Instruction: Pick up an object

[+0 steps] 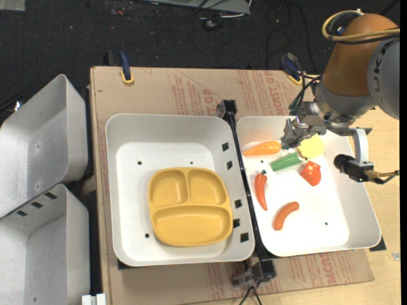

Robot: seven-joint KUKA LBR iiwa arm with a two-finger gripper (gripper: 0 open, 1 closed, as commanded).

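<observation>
1. Left bin [121, 170], near the front: a yellow divided plate [189, 206].
2. Right bin [356, 227]: orange sausage [285, 215], red chili [261, 190], red pepper [311, 173], green pod [286, 162].
3. Farther back: carrot [262, 148] and yellow piece [311, 147] flank the hand [294, 135], lowered between them; whether it is open or closed cannot be told.

Two bins, one tray and six toy foods on the worktop [191, 84], counted by kind.

Two shallow white bins: one [121, 170] well to the left of the gripper [294, 132], one [356, 224] beneath it. One yellow divided tray [189, 206], far to the gripper's lower left, with three compartments. Six food pieces: one orange carrot [262, 148] just left of the gripper; one green vegetable [285, 162] just below it; one pale yellow piece [312, 147] just right; one red pepper piece [311, 173] lower right; one red chilli [261, 190] and one orange-red sausage [285, 215] farther below.
</observation>
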